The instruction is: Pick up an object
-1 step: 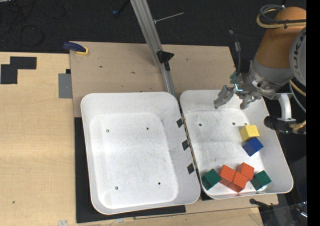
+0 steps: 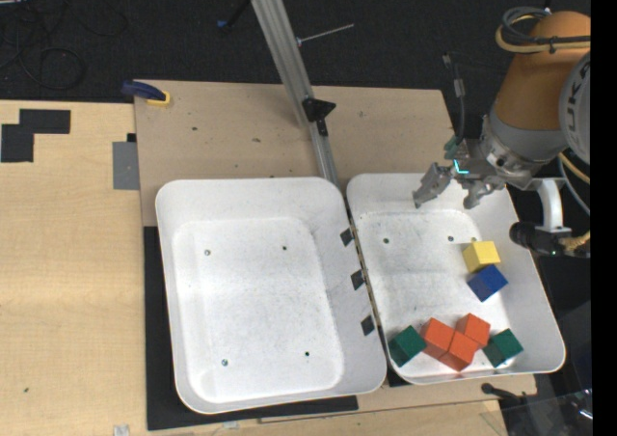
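A pale wooden desk (image 2: 67, 260) fills the left and middle, with a darker board (image 2: 241, 130) laid over it. Behind lies a black floor (image 2: 145, 19) with loose cables (image 2: 43, 63), and a metal rail (image 2: 284, 53) leans across.

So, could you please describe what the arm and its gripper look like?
The arm has a wide orange band over a grey wrist section, with yellowish cables looped at its top. The gripper is small, with two grey metal fingers and a little teal light between them at their base.

Grey arm (image 2: 540, 125) — orange band, seemingly cabled
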`<state>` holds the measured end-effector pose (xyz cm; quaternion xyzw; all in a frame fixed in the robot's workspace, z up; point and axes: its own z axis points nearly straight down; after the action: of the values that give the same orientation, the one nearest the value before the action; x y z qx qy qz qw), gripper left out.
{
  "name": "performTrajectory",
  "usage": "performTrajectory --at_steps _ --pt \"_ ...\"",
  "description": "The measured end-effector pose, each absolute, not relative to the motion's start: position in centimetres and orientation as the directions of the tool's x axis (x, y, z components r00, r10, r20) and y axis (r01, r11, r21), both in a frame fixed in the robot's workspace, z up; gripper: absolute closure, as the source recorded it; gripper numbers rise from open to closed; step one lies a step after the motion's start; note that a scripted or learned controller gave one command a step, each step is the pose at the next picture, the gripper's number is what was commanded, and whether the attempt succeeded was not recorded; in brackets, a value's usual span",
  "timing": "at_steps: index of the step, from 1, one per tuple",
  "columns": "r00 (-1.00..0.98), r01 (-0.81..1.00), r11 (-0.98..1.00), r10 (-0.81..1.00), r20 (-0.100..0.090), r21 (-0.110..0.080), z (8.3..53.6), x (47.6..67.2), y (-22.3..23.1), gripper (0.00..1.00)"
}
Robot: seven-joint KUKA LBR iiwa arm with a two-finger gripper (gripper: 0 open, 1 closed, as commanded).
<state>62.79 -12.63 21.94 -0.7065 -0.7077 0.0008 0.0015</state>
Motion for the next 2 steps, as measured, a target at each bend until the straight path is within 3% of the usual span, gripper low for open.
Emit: performTrajectory --at_steps 2 --pt "0.001 1.0 -0.001 1.0 0.001 -0.01 9.8 61.5 -13.2 0.0"
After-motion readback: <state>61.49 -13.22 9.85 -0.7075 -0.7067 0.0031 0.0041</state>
